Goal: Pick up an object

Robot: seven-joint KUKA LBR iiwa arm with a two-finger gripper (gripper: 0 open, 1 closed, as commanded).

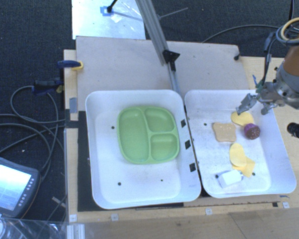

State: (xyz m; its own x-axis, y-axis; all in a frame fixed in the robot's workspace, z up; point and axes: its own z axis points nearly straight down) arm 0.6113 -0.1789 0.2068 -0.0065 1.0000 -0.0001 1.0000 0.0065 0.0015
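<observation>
Pincer (250, 103): mine, reaching in from the 3 o'clock side and tilted down over the far corner of the right bin. Whether it is spread or closed I cannot tell at this angle, and I see nothing held in it.
Right bin (284, 151): carries every loose item, which is why I am stationed over it.
Yellow piece (241, 118): lies just below my tip, at about 7 o'clock from it; nearest candidate. Contact cannot be confirmed.
Purple ball (252, 131): just beside the yellow piece at its 4 o'clock; round, likely to roll if nudged.
Toast slice (224, 132): flat on the bin floor at 9 o'clock of the ball; low profile, a hard grip from above.
Yellow chips (240, 159): two overlapping flat pieces nearer the front of the bin.
White block (229, 178): near the front wall, touching the lower chip's edge or very close to it.
Left bin (102, 183): holds a green divided tray (148, 135), lying flat and well apart from my reach.
Worktop (124, 63): bears both bins side by side.
Status: judged as approach stage; nothing lifted yet.
</observation>
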